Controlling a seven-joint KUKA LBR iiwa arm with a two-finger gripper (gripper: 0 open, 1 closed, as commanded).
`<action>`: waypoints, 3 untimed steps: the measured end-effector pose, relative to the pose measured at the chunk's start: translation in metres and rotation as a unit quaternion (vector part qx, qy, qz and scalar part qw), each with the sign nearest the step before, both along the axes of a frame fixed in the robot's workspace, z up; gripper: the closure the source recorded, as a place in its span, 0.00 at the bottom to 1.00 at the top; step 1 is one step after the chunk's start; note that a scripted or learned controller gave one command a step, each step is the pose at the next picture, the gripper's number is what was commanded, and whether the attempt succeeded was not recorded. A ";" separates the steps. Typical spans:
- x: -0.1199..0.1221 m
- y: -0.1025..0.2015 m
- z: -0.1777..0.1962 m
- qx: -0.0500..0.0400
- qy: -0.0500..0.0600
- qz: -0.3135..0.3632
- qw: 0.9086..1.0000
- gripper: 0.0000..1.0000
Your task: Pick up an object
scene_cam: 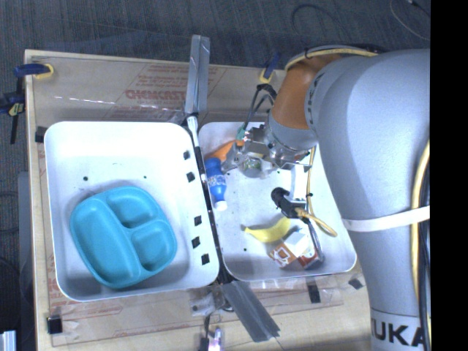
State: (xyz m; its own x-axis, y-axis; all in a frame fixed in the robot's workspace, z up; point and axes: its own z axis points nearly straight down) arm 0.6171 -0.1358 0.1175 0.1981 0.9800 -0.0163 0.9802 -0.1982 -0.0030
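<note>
My gripper (251, 164) hangs over the far left part of the right bin (333, 258), below the orange wrist band. Just to its left lies an orange object (221, 151), partly hidden by the gripper body. A blue bottle (213, 182) with a white cap lies along the bin's left wall, a little nearer than the gripper. Toward the bin's front a yellow banana (268, 231) lies flat, with a small brown and white box (291, 254) right beside it.
The left bin (88, 148) holds a light blue divided plate (121, 234) at its front left. A raised divider (202, 207) with black clips separates the two bins. The grey arm covers the right bin's right side.
</note>
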 end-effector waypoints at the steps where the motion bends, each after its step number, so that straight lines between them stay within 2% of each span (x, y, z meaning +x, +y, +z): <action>1: 0.019 -0.013 -0.021 0.002 -0.005 0.016 1.000 0.00; 2: 0.019 -0.009 -0.012 0.005 -0.003 0.020 1.000 1.00; 3: 0.030 0.072 0.082 0.008 -0.002 0.071 0.997 1.00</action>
